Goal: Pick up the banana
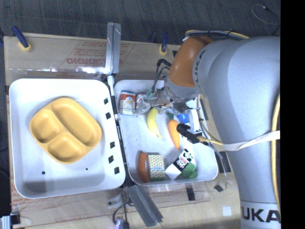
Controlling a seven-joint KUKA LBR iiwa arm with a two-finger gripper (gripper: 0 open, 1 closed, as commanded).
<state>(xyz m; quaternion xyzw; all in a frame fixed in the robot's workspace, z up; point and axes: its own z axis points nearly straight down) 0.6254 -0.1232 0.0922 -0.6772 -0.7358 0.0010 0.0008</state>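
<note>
Looming largest at the right, the grey arm (pixel 243 123) with its orange band (pixel 183 63) reaches down into the right bin (pixel 143 142). Its tool (pixel 159 101) sits low over the upper part of that bin, just above the top end of the banana (pixel 153 122); whether its fingers are apart or closed cannot be told from this angle, and nothing can be seen held between them. That banana lies on the bin floor near the middle, pale yellow, running lengthwise with a carrot (pixel 174 133) just beside it on the right. A small can (pixel 127 104) stands near the bin's upper left corner. Along the lower edge lie a patterned box (pixel 155 166), a black-and-white carton (pixel 182 161) and something green (pixel 189 171). In the left bin (pixel 28 175) rests a yellow divided tray (pixel 65 129). Both bins sit on the table (pixel 57 51).
</note>
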